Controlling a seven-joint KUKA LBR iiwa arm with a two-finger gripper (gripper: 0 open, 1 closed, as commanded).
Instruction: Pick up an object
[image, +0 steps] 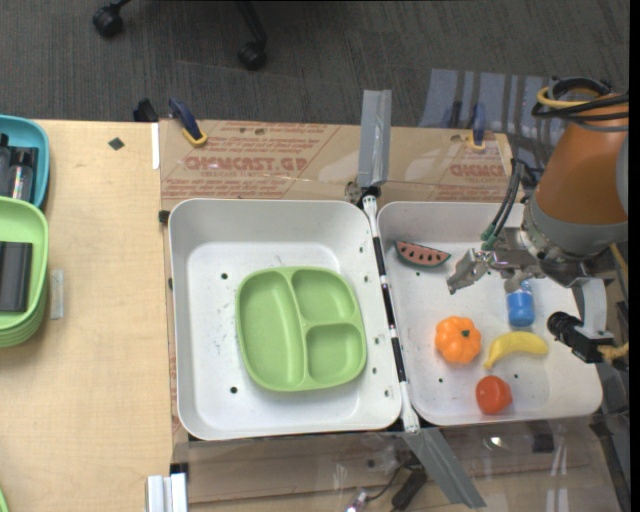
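Bench with two shallow white bins side by side. Left bin: one green divided plate, three compartments, lying flat near the middle. Right bin: five items — a watermelon slice near the far left corner; an orange pumpkin towards the middle; a yellow banana just to its right, the two close but apart; a red tomato near the front wall, below the banana; a blue bottle-like object just above the banana, partly hidden by the arm's wrist. Arm: grey with orange band, entering from the right and hanging over the far right part of the right bin. Gripper: metal parts reach left from the wrist, above the bin floor between the watermelon slice and the blue object; whether the pincer is apart or together cannot be told from this angle, and nothing is seen between its tips. Off the bins, at the left edge of the wooden bench: stacked green and teal trays. Behind the bins: cardboard sheet with red print.
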